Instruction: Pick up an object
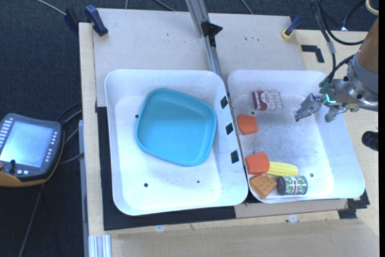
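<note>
Gripper (317, 109) over right bin (337, 147) — fingers apart, nothing between — near red-white carton (267, 100).

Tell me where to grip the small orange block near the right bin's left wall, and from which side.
Grip the orange block across its two flat sides, coming straight down from above. It sits alone on the right bin floor, with bare floor around it, though the left wall is close, so the gripper should probably close along that wall.
</note>
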Action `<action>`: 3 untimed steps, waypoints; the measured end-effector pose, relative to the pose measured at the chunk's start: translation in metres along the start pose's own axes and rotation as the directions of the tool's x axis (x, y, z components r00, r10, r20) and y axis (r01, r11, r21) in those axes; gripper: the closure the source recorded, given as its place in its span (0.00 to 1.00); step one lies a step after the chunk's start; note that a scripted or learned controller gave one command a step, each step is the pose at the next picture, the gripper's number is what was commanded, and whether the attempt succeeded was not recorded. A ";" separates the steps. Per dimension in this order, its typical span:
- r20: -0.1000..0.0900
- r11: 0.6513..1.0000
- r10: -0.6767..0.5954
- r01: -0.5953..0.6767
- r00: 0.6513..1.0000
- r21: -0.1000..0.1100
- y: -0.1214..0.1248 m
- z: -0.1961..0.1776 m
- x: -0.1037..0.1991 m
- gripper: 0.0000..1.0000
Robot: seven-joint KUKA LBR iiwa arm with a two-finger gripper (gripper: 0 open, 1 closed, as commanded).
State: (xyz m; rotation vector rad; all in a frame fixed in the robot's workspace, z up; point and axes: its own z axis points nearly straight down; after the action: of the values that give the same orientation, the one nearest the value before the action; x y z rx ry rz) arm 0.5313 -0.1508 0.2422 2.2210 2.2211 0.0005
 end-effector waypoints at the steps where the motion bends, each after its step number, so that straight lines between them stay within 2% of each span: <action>1: 0.000 1.000 0.000 0.000 1.000 0.000 0.000 0.000 0.000 0.00; 2: -0.001 1.000 0.000 0.000 1.000 0.004 -0.006 0.043 -0.002 0.00; 3: -0.001 1.000 0.000 0.000 1.000 0.005 -0.010 0.105 -0.002 0.00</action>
State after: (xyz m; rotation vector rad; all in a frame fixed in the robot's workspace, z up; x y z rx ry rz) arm 0.5209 -0.1523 0.1374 2.2244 2.2241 -0.0041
